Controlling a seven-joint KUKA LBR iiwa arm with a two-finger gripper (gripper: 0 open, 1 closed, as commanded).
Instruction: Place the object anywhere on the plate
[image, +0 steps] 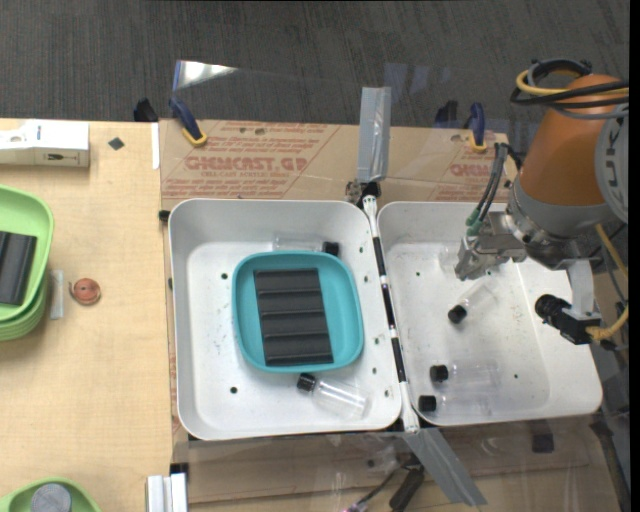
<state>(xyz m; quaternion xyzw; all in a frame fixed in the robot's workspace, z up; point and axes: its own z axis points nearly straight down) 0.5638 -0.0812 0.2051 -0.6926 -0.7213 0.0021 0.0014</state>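
Observation:
A teal plate (347, 300) with a black ridged insert lies in the left bin (200, 330). Several clear vials with black caps are about. One vial (463, 308) lies in the right bin (560, 390) just below my gripper (472, 264), which hangs over that bin's upper middle. Nothing shows between the gripper and the vial to say they touch. Another vial (333, 393) lies in the left bin just below the plate's front edge. A third vial (305, 245) rests behind the plate.
Two more black-capped vials (438, 373) (428, 403) lie near the right bin's front left corner. A green tray (22, 265) sits at the far left of the bench. Cardboard (250, 160) backs both bins.

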